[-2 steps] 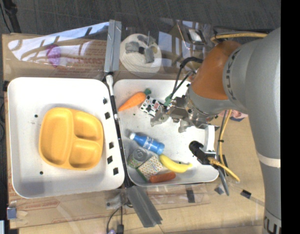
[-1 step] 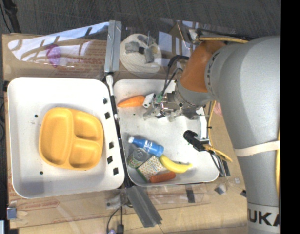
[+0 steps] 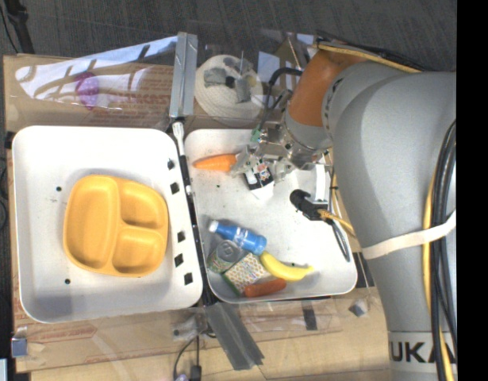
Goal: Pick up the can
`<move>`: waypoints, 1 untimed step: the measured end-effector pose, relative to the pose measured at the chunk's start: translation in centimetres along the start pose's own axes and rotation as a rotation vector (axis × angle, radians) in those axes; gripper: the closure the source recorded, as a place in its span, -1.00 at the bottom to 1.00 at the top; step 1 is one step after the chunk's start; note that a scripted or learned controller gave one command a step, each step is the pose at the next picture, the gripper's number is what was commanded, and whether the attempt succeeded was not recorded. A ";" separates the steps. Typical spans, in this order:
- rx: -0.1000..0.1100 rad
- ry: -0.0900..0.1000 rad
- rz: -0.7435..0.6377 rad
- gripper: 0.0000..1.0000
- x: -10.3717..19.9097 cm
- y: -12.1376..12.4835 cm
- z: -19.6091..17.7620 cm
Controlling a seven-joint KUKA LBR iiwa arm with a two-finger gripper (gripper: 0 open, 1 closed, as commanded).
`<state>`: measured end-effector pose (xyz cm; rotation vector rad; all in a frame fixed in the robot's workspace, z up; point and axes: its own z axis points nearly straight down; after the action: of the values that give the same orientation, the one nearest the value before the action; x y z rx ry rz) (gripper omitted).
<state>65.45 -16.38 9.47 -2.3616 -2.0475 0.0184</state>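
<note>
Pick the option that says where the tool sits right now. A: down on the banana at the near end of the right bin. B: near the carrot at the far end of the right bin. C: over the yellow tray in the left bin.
B: the tool sits by the carrot, away from the can.

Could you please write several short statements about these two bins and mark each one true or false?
1. The yellow divided tray lies in the left bin. True.
2. The carrot lies inside the tray. False: it lies in the right bin, near its far edge.
3. The hand is near the carrot. True.
4. The can sits beside the blue bottle. True.
5. The banana is between the hand's fingers. False: it lies in the bin, near its front.
</note>
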 end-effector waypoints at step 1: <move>0.007 0.000 -0.011 1.00 0.4 -0.1 0.0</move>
<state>65.37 -15.98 9.47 -2.3471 -2.0568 0.0253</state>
